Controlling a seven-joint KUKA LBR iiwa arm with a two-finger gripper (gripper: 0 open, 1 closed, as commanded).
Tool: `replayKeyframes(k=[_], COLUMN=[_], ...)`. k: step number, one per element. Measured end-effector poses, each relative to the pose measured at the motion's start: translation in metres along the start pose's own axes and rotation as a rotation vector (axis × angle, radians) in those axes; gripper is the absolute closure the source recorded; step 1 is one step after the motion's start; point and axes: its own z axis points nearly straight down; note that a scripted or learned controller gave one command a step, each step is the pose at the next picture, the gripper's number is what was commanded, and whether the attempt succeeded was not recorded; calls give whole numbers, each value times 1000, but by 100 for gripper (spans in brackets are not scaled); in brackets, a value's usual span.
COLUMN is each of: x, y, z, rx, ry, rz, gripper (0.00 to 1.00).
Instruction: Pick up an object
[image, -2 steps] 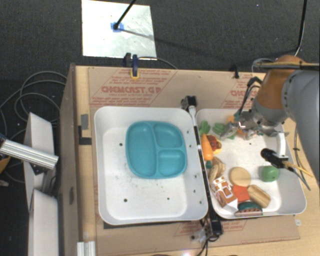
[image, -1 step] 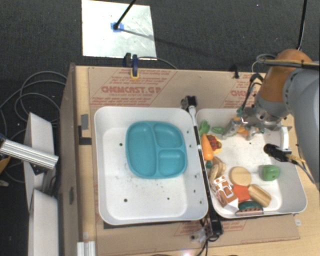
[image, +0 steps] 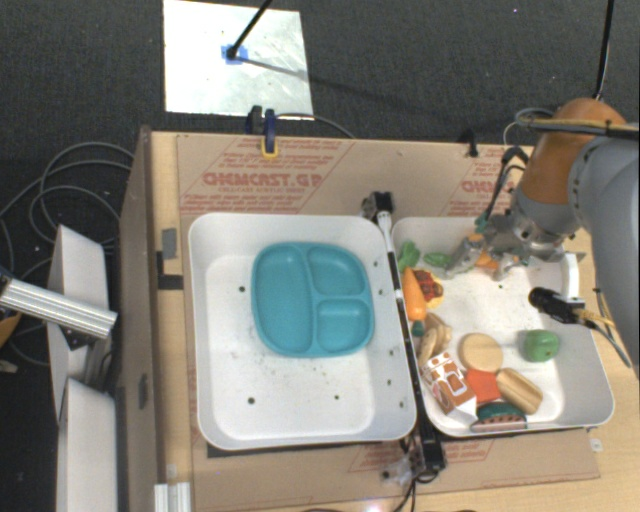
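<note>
The right bin (image: 590, 400) holds toy food along its near edge: a carton (image: 447, 380), a bread roll (image: 519, 389) and a tan disc (image: 480, 352). A green ball (image: 541, 345) lies just beyond. The left bin (image: 215, 400) holds a teal tray (image: 311, 298). The gripper (image: 487, 252) is low at the right bin's far end, beside an orange piece (image: 484, 260); whether it is wide or narrow cannot be told. The toys are judged light, stiff and smooth. Grip the roll across its short axis.
</note>
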Motion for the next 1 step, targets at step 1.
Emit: replayKeyframes(k=[1], x=[-20], y=[3], z=[0], rx=[-17], ry=[-8], rz=[-5], gripper=[0])
